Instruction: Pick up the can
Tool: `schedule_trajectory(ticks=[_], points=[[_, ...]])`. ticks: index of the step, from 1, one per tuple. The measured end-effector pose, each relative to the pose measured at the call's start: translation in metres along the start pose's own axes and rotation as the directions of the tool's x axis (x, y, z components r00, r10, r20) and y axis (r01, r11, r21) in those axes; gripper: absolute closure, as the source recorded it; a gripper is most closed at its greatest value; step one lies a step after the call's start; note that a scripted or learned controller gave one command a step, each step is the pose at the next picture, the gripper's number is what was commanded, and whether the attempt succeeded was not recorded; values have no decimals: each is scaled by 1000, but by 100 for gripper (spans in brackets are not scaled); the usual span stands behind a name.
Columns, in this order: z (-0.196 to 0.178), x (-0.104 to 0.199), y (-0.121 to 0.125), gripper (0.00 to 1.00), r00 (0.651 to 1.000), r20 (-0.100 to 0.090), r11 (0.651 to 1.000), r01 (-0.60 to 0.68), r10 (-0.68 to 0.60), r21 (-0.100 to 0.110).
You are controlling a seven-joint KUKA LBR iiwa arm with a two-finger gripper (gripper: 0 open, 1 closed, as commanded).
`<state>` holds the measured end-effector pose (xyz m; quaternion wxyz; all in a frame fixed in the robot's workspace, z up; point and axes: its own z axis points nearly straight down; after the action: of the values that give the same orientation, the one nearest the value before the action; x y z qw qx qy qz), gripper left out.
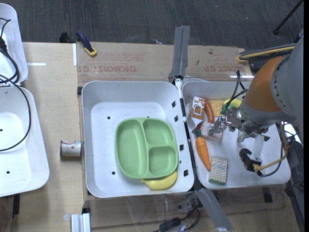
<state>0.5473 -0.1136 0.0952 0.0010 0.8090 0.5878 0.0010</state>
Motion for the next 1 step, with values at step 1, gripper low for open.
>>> schedule_trajectory(ticks=[1], points=[[-17,-81,40,0,1000,0,1000,-8,8,4]])
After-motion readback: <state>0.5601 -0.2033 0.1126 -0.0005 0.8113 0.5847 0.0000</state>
